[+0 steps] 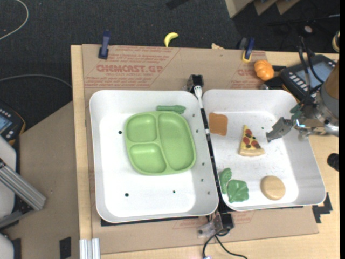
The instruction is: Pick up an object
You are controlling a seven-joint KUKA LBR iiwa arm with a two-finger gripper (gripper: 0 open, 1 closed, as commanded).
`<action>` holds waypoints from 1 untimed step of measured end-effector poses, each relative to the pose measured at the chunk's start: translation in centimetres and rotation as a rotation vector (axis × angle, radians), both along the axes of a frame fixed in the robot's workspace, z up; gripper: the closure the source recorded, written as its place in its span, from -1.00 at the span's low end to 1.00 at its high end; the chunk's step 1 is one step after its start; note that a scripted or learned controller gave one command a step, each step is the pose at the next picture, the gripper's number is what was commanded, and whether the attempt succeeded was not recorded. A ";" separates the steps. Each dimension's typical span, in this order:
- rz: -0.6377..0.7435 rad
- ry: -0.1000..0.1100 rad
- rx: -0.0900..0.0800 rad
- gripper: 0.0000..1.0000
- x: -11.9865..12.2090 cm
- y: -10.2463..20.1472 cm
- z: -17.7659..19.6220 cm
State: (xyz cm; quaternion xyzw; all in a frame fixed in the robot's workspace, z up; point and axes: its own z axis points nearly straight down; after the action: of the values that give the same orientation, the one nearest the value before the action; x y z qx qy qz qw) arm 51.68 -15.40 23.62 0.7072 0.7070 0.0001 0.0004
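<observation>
Green leaf (pixel 233 186), end effector (pixel 281 128) blurred.

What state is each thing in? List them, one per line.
Gripper: above the right bin, holding nothing.
Pizza slice: flat in the right bin.
Green divided plate: upright in the left bin.
Brown square: flat.
Green leaf: flat.
Round bun: resting.

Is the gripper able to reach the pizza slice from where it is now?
Probably yes. The gripper hangs over the right bin, just right of the pizza slice, with bare bin floor between them. The cookie lies nearer the camera, off that path.
</observation>
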 end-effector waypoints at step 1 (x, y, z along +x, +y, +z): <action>0.002 0.012 0.004 -1.00 1.6 1.5 -14.5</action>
State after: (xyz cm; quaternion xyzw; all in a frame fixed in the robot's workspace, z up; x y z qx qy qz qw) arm 53.28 -13.93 9.11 0.7064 0.7078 -0.0025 -0.0054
